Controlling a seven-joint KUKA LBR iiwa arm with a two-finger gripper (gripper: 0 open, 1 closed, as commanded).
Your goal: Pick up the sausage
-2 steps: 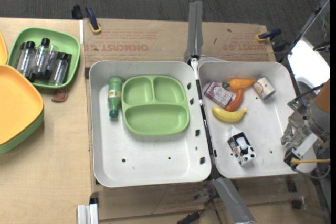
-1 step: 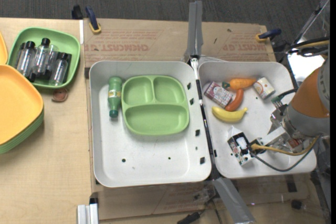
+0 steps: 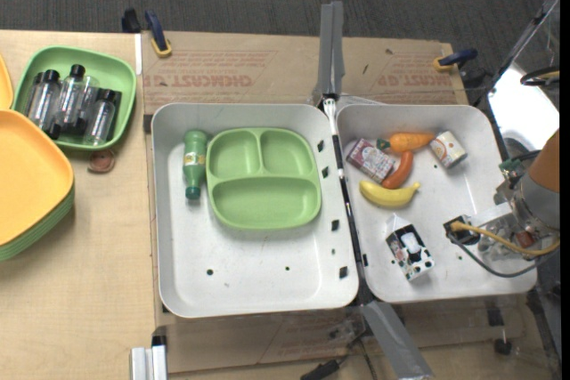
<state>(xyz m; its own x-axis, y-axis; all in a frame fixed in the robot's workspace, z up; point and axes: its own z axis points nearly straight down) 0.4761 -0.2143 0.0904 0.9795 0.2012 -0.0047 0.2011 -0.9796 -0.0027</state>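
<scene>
Since the sausage point(image 3: 403, 166) is seen lying in the right bin point(image 3: 463, 280), between carrot point(image 3: 410, 141) and banana point(image 3: 389, 193), it is judged not yet picked up. The gripper point(image 3: 518, 225) is seen at that bin's right edge; whether it is clenched cannot be told.

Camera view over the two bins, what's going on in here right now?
A robot arm is meant to pick up the sausage and has not done so yet. The arm is at the right edge of the right bin, well apart from the sausage, which lies on that bin's floor between a carrot and a banana. The left bin holds a green plate and a bottle.
</scene>
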